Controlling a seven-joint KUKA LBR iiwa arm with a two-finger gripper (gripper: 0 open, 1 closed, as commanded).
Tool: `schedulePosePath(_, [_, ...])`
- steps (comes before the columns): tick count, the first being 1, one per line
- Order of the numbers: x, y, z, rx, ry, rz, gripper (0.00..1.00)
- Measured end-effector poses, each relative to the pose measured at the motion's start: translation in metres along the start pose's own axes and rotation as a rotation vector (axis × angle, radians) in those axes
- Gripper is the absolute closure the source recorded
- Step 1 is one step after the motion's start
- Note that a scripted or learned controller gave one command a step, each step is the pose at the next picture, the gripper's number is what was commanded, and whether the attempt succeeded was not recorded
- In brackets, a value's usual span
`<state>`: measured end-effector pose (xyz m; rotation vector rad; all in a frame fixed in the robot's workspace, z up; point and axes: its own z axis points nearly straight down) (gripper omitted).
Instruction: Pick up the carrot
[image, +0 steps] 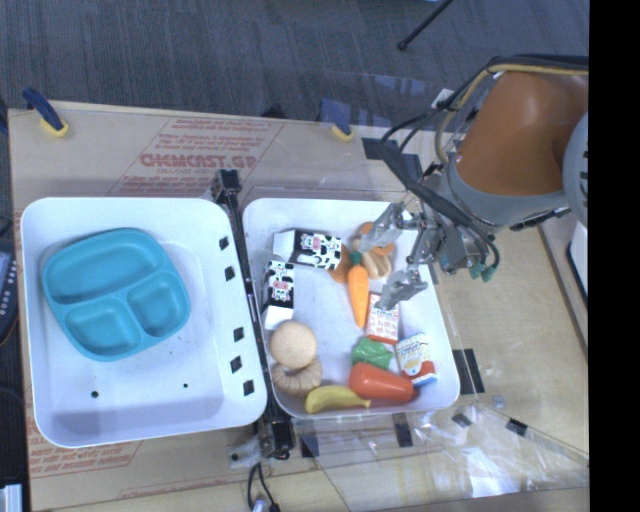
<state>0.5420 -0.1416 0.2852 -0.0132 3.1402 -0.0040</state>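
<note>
The tabletop (300, 140) is covered with tan cardboard printed in red lettering, and beyond its far edge lies dark grey carpet; a blue-and-yellow clamp (45, 112) grips the far left corner. On the left sits a shallow white bin (130, 410) holding a turquoise divided plate (113, 291), which lies toward that bin's far left side. A black hinge strip (243, 290) runs between this bin and the right bin (315, 215), which is crowded with toy food. Along its left side are two black-and-white cow-print cartons, one nearer (279, 287) and one farther back (317, 249), then a round cracker (293, 344) resting on a ring-shaped biscuit (298, 377). A yellow banana (335, 399) lies at the near rim, touching a red pepper (382, 383), with a green pepper (372, 352) just behind it. The carrot (358, 290) lies near the middle of the right bin, its green top pointing away and its tip pointing toward the near rim, just beside a small red-and-white packet (383, 322) on its right. A hot dog bun (375, 260) sits just beyond the carrot's top, and a small yogurt cup (413, 356) lies by the right wall. The arm reaches in from the right, its orange band (520, 130) above the bin's far right corner, cables looping round the wrist. The end effector (403, 255) hangs over the right side of the bin with its fingers spread, one finger (402, 288) above the packet and the other near the bun, to the right of the carrot and pinching nothing.
</note>
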Motion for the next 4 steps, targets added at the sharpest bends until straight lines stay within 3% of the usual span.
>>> schedulePosePath(1, [-0.007, -0.025, 0.150, -0.006, 0.012, -0.015, 0.00])
schedulePosePath(2, [-0.026, -0.026, 0.194, -0.004, 0.005, 0.177, 0.00])
schedulePosePath(3, [-0.029, -0.025, 0.182, -0.003, 0.000, 0.168, 1.00])
schedulePosePath(4, [-0.040, 0.034, 0.129, -0.004, -0.007, 0.106, 1.00])
